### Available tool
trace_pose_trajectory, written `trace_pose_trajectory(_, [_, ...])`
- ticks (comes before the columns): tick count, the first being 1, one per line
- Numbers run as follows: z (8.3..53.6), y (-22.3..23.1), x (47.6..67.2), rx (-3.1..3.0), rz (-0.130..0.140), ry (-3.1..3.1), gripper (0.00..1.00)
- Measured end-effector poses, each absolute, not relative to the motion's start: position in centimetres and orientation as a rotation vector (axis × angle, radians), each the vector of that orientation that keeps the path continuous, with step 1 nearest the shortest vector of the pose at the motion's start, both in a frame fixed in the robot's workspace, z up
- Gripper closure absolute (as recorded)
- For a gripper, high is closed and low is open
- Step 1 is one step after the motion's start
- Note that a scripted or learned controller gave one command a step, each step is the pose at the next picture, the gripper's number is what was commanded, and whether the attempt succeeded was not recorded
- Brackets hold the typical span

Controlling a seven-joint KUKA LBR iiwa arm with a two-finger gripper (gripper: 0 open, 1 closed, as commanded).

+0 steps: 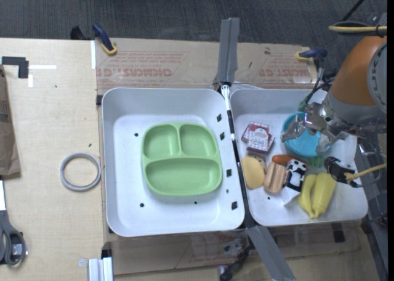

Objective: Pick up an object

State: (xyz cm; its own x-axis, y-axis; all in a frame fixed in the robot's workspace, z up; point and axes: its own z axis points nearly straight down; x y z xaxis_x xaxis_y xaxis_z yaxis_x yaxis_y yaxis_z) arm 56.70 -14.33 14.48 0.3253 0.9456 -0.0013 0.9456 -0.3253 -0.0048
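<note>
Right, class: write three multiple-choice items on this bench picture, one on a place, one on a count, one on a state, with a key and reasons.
1. Where does the green tray lie?
A. left bin
B. right bin
C. on the bench outside the bins

2. How many compartments does the tray have?
A. two
B. three
C. five

3. How does the pincer stand?
A. over the blue bowl in the right bin
B. over the tray
C. beside the ring on the bench

Key: 1 A, the tray sits inside the left bin. 2 B, two small sections above one long one. 3 A, the arm reaches to the bowl, near the bananas.
</note>
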Motion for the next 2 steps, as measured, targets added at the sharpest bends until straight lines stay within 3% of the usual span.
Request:
trace_pose_trajectory(1, [11.3, -16.7, 51.7, -2.362, -0.005, -2.068, 0.0])
trace_pose_trajectory(2, [9.2, -11.3, 53.0, -1.978, -0.001, -2.44, 0.0])
